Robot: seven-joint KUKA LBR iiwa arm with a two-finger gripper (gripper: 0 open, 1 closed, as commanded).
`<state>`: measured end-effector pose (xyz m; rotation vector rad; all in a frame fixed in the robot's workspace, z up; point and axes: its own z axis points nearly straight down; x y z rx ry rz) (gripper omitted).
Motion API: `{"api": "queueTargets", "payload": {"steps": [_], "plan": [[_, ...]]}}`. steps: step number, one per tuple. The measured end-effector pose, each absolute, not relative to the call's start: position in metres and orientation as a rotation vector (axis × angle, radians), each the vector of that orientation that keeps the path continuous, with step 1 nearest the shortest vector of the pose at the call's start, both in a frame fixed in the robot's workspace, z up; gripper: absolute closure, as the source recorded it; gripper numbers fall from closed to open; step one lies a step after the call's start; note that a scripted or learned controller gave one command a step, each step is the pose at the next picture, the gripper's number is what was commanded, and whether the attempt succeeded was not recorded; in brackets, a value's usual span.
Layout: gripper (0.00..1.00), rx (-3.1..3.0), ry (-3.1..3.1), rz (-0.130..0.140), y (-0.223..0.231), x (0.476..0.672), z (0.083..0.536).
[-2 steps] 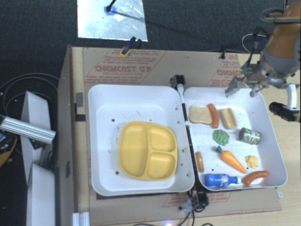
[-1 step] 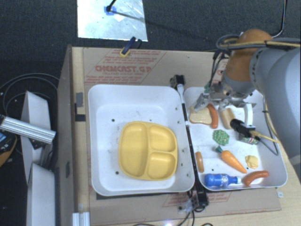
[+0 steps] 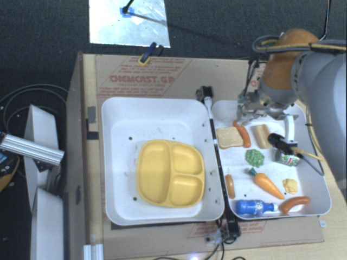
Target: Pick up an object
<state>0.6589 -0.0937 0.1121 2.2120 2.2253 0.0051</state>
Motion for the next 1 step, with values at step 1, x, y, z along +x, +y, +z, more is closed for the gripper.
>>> {"api": "queueTargets", "payload": {"steps": [1], "plan": [[0.00, 2.212, 2.226, 0.005, -0.0937, 0.6589, 0.1119]]}}
